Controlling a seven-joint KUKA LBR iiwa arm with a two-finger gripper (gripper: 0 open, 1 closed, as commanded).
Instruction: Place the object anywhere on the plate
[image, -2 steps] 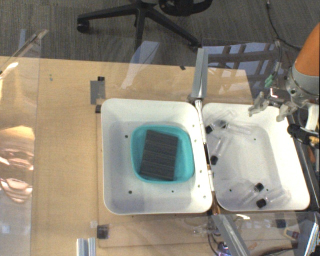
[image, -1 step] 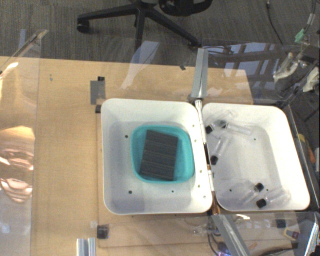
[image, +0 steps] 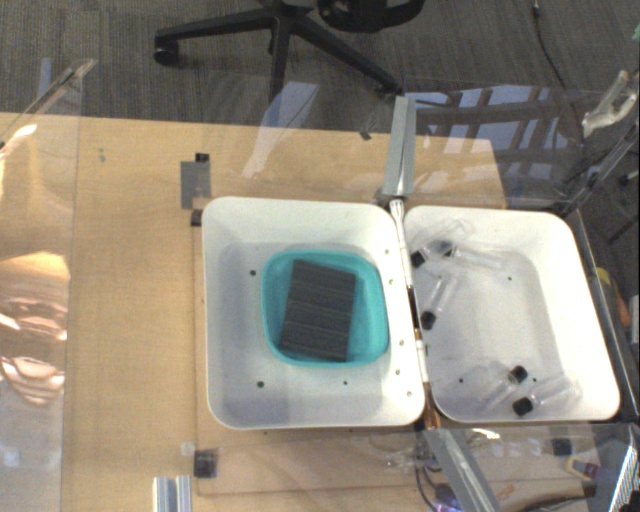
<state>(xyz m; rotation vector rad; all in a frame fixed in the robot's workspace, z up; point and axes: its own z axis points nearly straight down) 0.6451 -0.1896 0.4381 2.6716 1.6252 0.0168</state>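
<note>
Since the whole job is getting the object onto the plate, I'd say it looks pretty much done: the dark ridged block (image: 318, 310) lies flat on the teal plate (image: 272, 300), well inside the rim, with teal showing on every side of it. Its long axis runs roughly from the far edge of the view toward the near edge, with the far end tipped a little to the right, so the short sides face up and down the picture. The plate sits about mid-floor in the left bin (image: 225, 330), a bit toward the far wall, not touching any of the walls as far as I can see. As for the gripper, I honestly can't tell its state from this shot, wide, narrow or carrying something, so no guessing. The arm comes in from the right, which means the block lies to its left, across the divider, with the whole right bin (image: 565, 300) in between. If it had to go back for the block, my guess is it'd close across the narrow width, meeting the long sides. The right bin holds a few clear tubes with black caps (image: 440, 262), some near the divider and some by the near wall, well apart from the plate. Everything rests on a wooden bench (image: 120, 320), with an office chair base (image: 280, 35) on the carpet behind.
</note>
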